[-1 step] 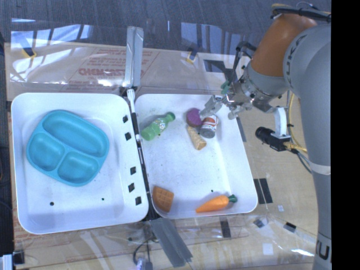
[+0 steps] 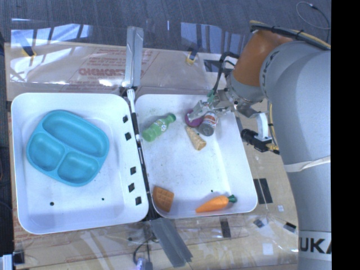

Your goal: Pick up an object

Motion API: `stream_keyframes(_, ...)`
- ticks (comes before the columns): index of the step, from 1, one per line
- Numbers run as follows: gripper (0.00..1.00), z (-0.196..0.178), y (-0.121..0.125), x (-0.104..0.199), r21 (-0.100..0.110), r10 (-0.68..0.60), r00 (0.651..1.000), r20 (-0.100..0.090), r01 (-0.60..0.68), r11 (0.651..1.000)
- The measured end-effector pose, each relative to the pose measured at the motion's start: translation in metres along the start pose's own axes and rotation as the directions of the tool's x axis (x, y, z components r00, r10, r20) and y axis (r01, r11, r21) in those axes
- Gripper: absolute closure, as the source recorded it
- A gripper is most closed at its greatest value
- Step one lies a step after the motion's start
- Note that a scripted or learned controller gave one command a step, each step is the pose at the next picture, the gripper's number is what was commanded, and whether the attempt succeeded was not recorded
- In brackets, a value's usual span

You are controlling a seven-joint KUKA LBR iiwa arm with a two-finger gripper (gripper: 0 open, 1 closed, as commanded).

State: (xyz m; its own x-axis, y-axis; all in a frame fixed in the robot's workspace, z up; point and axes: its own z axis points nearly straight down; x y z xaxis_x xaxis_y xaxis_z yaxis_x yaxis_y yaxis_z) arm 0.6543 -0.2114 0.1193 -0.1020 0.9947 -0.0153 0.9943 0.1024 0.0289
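My gripper [image 2: 200,115] is low in the right bin [image 2: 239,151], near its back right corner. It hangs right over a small silver can with a red label [image 2: 208,125], touching or nearly touching it. A tan cone-shaped toy [image 2: 196,138] lies just in front of the can. A green bottle [image 2: 158,126] lies on its side to the left of the gripper. At the bin's front edge sit a brown waffle piece [image 2: 163,197] and an orange carrot [image 2: 215,203].
The left bin [image 2: 22,207] holds a blue divided plate [image 2: 68,147]. A raised divider with black clips [image 2: 135,151] runs between the bins. The grey arm with its orange band [image 2: 256,58] covers the right side of the view.
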Motion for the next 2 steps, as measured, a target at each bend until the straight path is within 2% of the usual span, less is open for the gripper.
stream_keyframes(1, 0.00, 0.0047, -0.0104, 0.0214, -0.011, 0.003, 1.000, 0.007, -0.003, 1.000)
stream_keyframes(2, 0.00, 0.0045, -0.0097, 0.0314, -0.011, -0.068, 0.998, 0.006, 0.068, 0.998)
